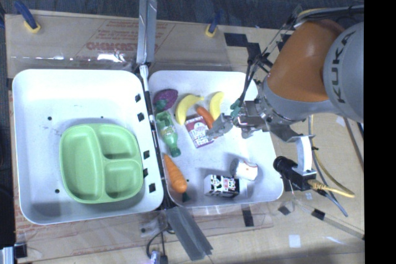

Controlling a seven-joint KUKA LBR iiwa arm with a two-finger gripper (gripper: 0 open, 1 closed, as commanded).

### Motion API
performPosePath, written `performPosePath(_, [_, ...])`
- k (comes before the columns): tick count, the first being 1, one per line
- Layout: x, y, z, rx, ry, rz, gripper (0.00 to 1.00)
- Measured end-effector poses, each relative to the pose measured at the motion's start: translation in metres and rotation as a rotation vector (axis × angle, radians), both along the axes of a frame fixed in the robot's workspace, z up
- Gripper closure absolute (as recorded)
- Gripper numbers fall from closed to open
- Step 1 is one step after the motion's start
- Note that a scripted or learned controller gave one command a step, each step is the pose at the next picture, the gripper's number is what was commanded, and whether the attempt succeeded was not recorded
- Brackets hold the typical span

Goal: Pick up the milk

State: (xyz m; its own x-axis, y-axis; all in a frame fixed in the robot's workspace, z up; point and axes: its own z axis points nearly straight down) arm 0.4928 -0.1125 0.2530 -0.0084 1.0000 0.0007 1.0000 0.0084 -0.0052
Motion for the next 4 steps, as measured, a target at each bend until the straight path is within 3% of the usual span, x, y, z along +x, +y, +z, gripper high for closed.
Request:
performPosePath(1, [-0.018, -0.029, -0.153, 0.003, 0.0, 0.305, 0.0])
performPosePath(2, [-0.016, -0.079, -0.122, 0.0, -0.004, 0.233, 0.0])
performPosePath(3, [-0.017, -0.052, -0.123, 0.002, -0.001, 0.075, 0.0])
performPosePath(4, [-0.016, -0.034, -0.099, -0.001, -0.006, 0.282, 0.0])
